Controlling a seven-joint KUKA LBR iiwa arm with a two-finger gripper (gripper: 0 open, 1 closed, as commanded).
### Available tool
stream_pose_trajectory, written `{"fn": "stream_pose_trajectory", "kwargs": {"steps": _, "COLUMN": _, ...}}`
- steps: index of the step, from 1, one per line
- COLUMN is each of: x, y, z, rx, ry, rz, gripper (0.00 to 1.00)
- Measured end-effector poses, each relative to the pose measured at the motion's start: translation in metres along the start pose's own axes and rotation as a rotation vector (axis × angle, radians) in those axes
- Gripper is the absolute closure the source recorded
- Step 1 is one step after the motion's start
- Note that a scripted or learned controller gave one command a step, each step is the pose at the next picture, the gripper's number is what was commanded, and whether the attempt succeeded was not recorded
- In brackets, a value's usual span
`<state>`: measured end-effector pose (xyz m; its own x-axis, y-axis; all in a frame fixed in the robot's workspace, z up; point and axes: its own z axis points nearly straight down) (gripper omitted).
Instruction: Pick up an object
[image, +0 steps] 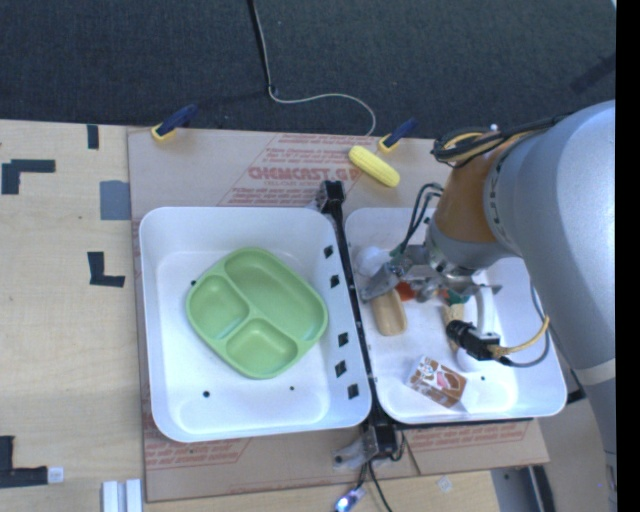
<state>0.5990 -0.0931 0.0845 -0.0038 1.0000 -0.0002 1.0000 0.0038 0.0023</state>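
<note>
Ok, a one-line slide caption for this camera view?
KUKA arm's hand low in the right bin near a tan block; green divided plate in the left bin.

Divided plate (257, 312) in left bin (165, 235); packet (438, 382) at lower middle of right bin (540, 400); corn cob (374, 166) on tabletop (60, 300) above

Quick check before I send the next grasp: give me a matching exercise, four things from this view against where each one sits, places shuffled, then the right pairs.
Things:
1. green divided plate
2. yellow corn cob
3. brown and white packet
4. tan bread-like roll

Places:
A. on the cardboard behind the bins
B. right bin, near its front edge
C. left bin, around its middle
D. right bin, by the divider, just under the gripper

Pairs: 1-C, 2-A, 3-B, 4-D
</note>
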Motion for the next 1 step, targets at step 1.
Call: {"fn": "stream_pose_trajectory", "kwargs": {"steps": 1, "x": -0.0009, "y": -0.0018, "z": -0.0101, "rx": 0.003, "ry": -0.001, "rz": 0.001, "gripper": 1.0}}
